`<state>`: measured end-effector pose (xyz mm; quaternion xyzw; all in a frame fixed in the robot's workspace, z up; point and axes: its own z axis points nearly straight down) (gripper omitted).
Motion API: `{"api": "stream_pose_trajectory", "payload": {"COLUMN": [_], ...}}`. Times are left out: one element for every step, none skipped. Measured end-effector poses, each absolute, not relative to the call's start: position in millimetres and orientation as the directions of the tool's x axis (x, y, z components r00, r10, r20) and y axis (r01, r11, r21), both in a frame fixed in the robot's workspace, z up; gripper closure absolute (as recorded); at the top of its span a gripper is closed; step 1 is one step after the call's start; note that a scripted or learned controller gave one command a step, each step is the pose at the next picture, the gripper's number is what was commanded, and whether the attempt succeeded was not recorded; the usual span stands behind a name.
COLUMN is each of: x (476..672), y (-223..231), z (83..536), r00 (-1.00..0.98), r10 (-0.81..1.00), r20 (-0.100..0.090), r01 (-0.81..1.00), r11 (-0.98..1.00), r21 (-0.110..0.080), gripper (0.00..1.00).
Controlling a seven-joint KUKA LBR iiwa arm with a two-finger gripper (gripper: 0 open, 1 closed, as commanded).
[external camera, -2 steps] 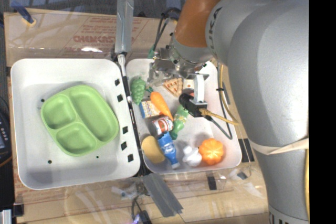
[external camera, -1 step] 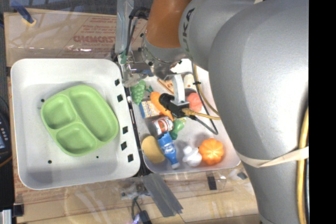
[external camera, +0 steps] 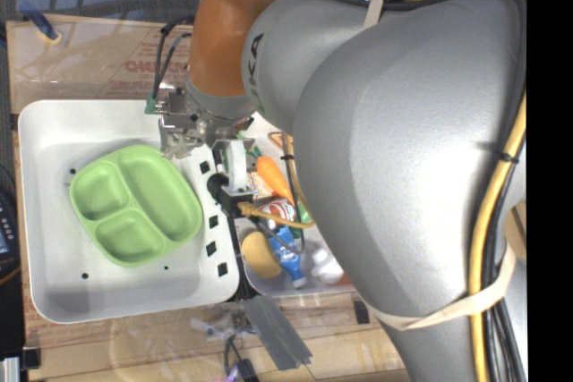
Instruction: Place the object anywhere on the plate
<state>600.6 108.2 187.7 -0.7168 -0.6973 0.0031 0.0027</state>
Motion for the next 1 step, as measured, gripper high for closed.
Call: {"api": "stream_pose_trajectory", "payload": {"x": [600.7], "y": [107.5], "z": [187.7], "r00": [0.028], "r10": [1.0], "r20": [-0.001], "r01": [1.0], "r11": [-0.028], "r21": [-0.008], "gripper": [0.0]}}
